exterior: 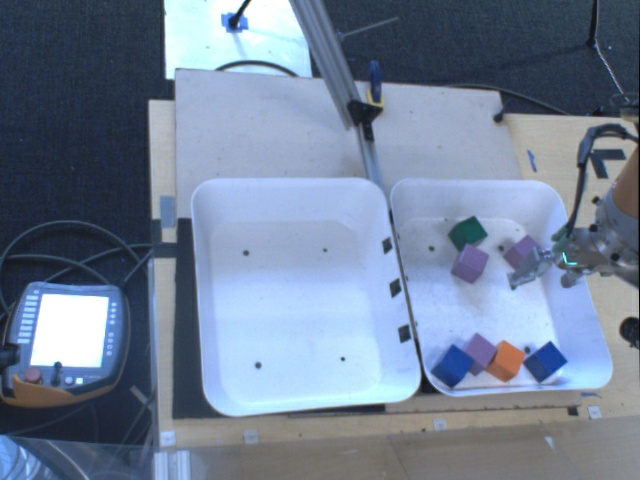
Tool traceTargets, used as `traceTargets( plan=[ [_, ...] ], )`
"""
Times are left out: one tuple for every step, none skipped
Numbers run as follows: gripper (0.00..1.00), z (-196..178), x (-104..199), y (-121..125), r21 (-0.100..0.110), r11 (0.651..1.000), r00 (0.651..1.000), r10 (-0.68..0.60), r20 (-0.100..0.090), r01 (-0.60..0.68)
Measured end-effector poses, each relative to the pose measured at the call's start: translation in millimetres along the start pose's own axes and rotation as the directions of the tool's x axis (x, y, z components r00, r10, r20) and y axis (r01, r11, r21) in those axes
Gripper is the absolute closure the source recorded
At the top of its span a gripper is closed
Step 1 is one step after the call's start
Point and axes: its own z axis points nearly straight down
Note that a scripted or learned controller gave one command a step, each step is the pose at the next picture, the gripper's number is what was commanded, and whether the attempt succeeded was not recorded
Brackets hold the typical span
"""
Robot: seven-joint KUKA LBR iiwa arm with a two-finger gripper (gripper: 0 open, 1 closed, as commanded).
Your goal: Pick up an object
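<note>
- Nearest the camera, along the front wall of the right bin [590, 363], there's a little row of cubes: a blue cube [453, 365], a small purple cube [481, 351] tucked just behind it, an orange cube [506, 360] touching that one, and a second blue cube [545, 361] a bit to the right.
- Down at the left, off the bench [270, 118], sits a teach pendant [65, 343] with a lit white screen and its cables looping around on the dark carpet.
- The left bin [300, 288] is right beside the right bin, their walls touching, with black tabs along the seam.
- The arm comes in from the right edge, about mid height of the right bin. You mostly see the grey wrist hardware over the bin's right rim.
- The claw [524, 273] points left and slightly down into the bin. Its tip sits right up against a purple cube [519, 252] near the right wall, the grey tip just below and beside that cube. I honestly can't tell if the claw is spread or closed, or whether it has the cube at all; it's too small and blurry there.
- Just left of that is another purple cube [469, 263], and behind it a green cube [467, 233], both lying loose on the bin floor.
- Further back, a metal pole [330, 53] slants across the bench, fixed with a clamp [366, 103] that has a blue handle.
- Farthest back there's a white sheet [200, 18] on the carpet with a bit of blue on it.
</note>
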Motion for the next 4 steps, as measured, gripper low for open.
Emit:
traceTargets(
  plan=[
    [0.0,-2,0,1,-0.005,1.0,1.0,0.0,0.001,0.0],
    [0.0,51,11,1,0.0,1.0,1.0,0.001,0.0,-0.001],
    [0.0,97,16,7,0.0,1.0,1.0,0.001,0.0,-0.001],
    [0.0,136,17,7,-0.001,1.0,1.0,0.001,0.0,-0.001]
  ],
)
